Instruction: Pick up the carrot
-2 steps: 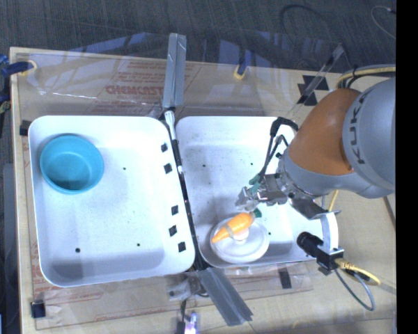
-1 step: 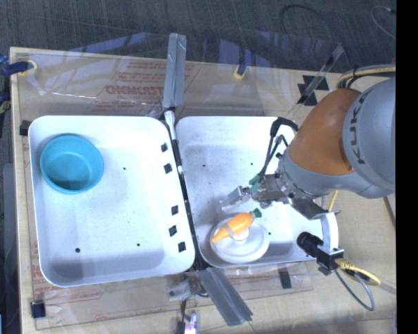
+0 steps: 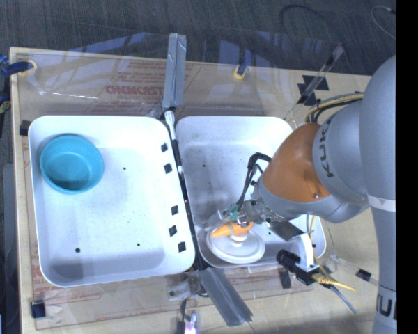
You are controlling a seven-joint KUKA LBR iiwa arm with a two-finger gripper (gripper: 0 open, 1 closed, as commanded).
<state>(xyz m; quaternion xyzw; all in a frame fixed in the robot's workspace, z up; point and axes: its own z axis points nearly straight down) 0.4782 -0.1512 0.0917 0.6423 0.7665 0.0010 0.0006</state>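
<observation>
Near the front edge of the right bin (image 3: 195, 186), the carrot (image 3: 230, 230) lies on a small white plate (image 3: 235, 249), and the hand (image 3: 241, 218) sits directly above it, at the end of the grey arm (image 3: 348, 165) whose orange band (image 3: 296, 169) bulges over the bin's right half. Whether the hand is wide, narrow or already closed on anything I cannot tell, since its working end is a dark cluster that merges with the carrot's right part. The carrot's long axis runs roughly left to right, tilted slightly so the left end sits a touch nearer the front; the visible orange tip points left toward the divider between the bins, while the other end, where a hint of green shows, lies under the hand. The step in hand appears to be the descent and closure, and doing it well probably means closing across the short width of the carrot, not along its length, and near the thicker right part, where there is more to bite. Since the carrot rests on a plate, a push from one side could roll it or slide the plate, so a straight vertical approach centred over the body seems safest, stopping just short of the plate surface. Over in the left bin (image 3: 90, 242), a blue bowl (image 3: 71, 163) stands at the far left corner, well apart from the work.
</observation>
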